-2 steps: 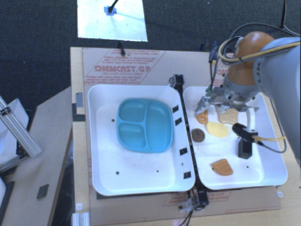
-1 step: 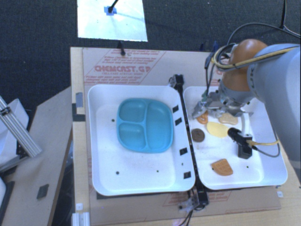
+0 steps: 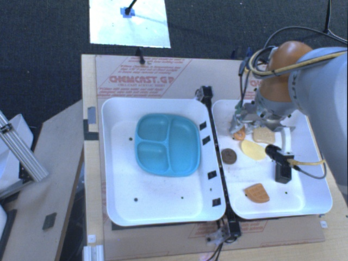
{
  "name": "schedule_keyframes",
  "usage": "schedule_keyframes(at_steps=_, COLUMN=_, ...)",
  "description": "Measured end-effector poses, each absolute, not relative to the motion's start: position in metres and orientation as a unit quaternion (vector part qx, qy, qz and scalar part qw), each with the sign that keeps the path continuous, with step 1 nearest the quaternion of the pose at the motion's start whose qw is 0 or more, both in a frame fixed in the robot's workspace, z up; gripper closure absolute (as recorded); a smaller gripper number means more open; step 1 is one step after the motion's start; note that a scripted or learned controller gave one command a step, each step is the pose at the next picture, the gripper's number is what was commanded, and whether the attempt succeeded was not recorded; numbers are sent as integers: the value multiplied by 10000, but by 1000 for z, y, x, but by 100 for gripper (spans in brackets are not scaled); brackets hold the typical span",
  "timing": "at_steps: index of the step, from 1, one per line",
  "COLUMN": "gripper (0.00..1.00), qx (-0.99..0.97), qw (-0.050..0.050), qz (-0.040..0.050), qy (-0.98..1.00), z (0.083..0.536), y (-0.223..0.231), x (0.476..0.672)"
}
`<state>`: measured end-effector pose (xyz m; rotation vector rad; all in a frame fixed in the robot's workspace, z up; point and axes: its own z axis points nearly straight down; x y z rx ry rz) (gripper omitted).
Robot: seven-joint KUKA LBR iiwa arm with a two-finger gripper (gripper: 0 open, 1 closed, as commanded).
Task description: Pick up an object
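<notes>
Arm (image 3: 304,75) bends down into right bin (image 3: 315,200) — claw (image 3: 239,125) near its far-left corner.

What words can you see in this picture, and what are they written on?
"CHEMCAST GP" in red letters, on the brown protective sheet under the white bins.
Smaller red print above and beside that word on the same sheet: too blurred to read.
More red print on the sheet's front edge below the bins: too small to read.
</notes>
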<state>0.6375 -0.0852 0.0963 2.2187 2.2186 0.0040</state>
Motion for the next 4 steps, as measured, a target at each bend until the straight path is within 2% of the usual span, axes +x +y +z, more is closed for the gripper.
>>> schedule_keyframes(at_steps=3, gripper=100, qx=7046, qw=31, qz=24, qy=7096, z=276, y=-76, x=641)
schedule_keyframes(at_steps=4, gripper=100, qx=7034, qw=-7, qz=7, qy=7108, z=263, y=-17, x=624)
